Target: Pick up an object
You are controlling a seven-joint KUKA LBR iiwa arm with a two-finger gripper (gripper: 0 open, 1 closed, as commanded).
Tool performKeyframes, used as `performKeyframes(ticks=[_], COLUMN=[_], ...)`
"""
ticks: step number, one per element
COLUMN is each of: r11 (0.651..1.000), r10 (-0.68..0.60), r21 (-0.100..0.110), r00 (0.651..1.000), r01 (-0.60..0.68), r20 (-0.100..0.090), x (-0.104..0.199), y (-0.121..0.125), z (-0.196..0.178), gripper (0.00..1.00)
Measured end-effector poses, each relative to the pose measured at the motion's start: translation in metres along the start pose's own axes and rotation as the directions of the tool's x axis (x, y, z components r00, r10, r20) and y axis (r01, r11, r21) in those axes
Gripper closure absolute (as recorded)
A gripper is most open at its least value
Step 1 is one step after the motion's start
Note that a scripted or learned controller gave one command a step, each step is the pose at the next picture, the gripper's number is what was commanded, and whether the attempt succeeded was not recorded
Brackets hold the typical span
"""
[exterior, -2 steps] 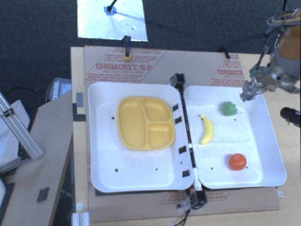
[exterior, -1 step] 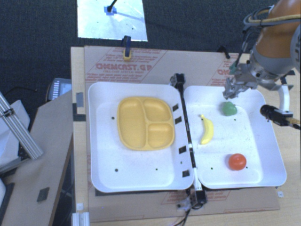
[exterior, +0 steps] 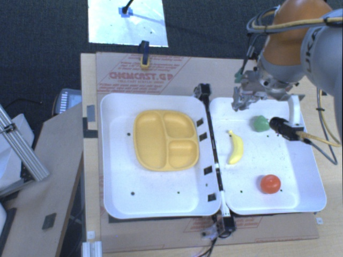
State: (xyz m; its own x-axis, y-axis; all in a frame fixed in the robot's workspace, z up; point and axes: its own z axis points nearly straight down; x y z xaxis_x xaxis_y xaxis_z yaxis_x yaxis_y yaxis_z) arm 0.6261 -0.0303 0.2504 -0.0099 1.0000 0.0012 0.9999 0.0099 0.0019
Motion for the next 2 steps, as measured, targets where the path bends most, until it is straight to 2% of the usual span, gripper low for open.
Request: performKeyframes(ticks=[1,2], r11=[1.000,1.000], r10=[0.000,0.001], r21=[-0.002,0.000], r00=[1.000,1.000], r01=[0.000,-0.001], r20=[0.000,0.000], x=[0.051,0.103], y=[0.017,0.024], z=[-0.003,0.018], gripper=[1.00,1.00])
